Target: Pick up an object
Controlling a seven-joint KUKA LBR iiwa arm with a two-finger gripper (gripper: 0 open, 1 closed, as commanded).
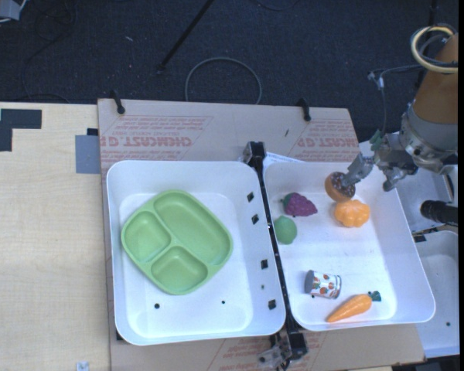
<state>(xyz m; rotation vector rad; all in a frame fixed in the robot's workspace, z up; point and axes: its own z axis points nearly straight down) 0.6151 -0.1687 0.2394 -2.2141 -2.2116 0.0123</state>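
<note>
The right bin [406, 284] holds several toy items. At its far side lie a purple bunch of grapes [299, 204], a green ball [285, 229], an orange fruit [352, 213] and a brown donut-like piece [337, 186]. Nearer the front are a small patterned cup [323, 284] on its side and an orange carrot [349, 308]. My gripper [373, 176] hangs over the bin's far right corner, open, fingers spread. Its left fingertip [354, 172] sits right by the brown piece, and nothing is between the fingers.
The left bin [131, 315] holds a green divided plate [176, 240]. A black divider [264, 238] runs between the bins. Cardboard [185, 134] lies under both. The arm's grey body and cables [433, 122] stand at the right edge.
</note>
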